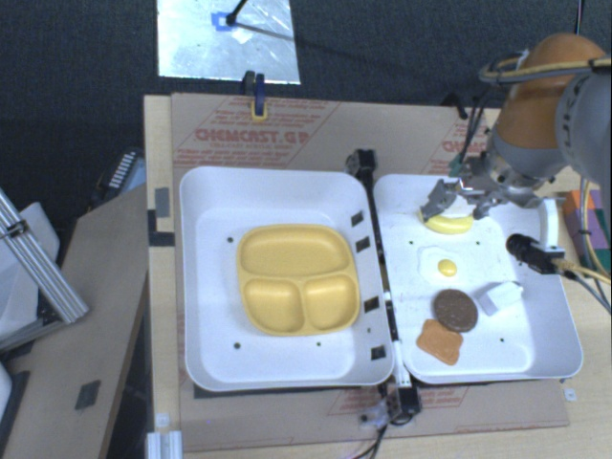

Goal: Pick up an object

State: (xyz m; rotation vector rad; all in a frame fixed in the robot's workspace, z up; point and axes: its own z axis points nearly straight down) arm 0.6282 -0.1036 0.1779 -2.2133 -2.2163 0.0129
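gripper over banana, right bin, far edge

edges / room: the gripper (pixel 460 207) is hanging over the far left part of the right bin (pixel 555 352), close to the far wall and near the inner wall shared with the left bin (pixel 206 256). its two grey fingers are standing apart, gripping nothing. the banana (pixel 448 225) is lying flat on the bin floor directly below them, its near edge poking out toward the camera; contact between fingertips and banana cannot be told from this angle. the arm (pixel 550 94) is reaching in from the right, its orange band sitting above the bin's far right corner.

the fried egg (pixel 442 266) is lying just in front of the banana, with a narrow strip of bare floor between. nearer the camera, the brown disc (pixel 455 310) is lying beside the orange toast piece (pixel 441 341), the two touching or nearly so. a white block (pixel 500 296) is sitting just right of the disc. the near right corner of this bin is offering the widest open floor.

left bin: a yellow divided tray (pixel 292 280) is occupying the middle, with bare white floor running all around it.

surface / room: both bins are resting on a cardboard sheet (pixel 287 132) with red print. black clips (pixel 368 247) are lining the seam between bins. a yellow clamp (pixel 257 98) is gripping the far cardboard edge. a silver square (pixel 228 27) is lying on dark cloth behind. an aluminium rail (pixel 38 266) is leaning in at the left.
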